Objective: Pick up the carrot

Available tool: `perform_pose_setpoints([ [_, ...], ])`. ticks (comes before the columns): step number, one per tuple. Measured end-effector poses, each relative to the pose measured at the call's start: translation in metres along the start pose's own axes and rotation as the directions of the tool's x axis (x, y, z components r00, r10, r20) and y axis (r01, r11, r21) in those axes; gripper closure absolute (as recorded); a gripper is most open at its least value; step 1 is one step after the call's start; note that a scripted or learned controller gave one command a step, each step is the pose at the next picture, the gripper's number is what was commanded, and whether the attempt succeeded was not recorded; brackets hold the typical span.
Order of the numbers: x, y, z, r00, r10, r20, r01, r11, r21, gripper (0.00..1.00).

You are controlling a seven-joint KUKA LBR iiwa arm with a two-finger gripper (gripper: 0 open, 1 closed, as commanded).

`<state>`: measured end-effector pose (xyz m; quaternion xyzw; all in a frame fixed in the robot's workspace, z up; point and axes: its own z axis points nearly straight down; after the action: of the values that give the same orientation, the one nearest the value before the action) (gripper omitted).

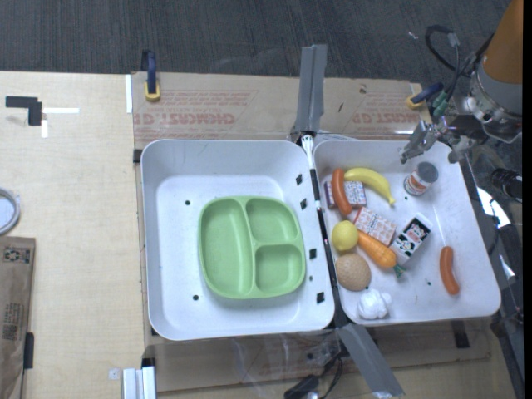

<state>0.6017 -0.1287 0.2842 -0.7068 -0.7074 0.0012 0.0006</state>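
Observation:
The orange carrot (378,252) lies flat in the right bin (474,302), pointing down-right with its green end near a black-and-white carton (411,238). A yellow lemon (345,236) touches its upper left end and a tan round item (352,271) sits just below it. My gripper (434,146) hangs over the bin's far right corner, well up and right of the carrot. It is open, with nothing between its fingers.
Around the carrot are a banana (371,181), a red sausage (337,188), small snack boxes (376,223), a small can (421,179), a second sausage (449,270) and a white lump (373,304). The left bin (166,181) holds a green divided plate (252,246).

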Motion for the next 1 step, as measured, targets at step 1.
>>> perform_pose_setpoints([
  [1, 0.0279, -0.05, 0.1392, 0.997, -0.077, -0.001, 0.077, 0.997, 0.001, 0.0],
])
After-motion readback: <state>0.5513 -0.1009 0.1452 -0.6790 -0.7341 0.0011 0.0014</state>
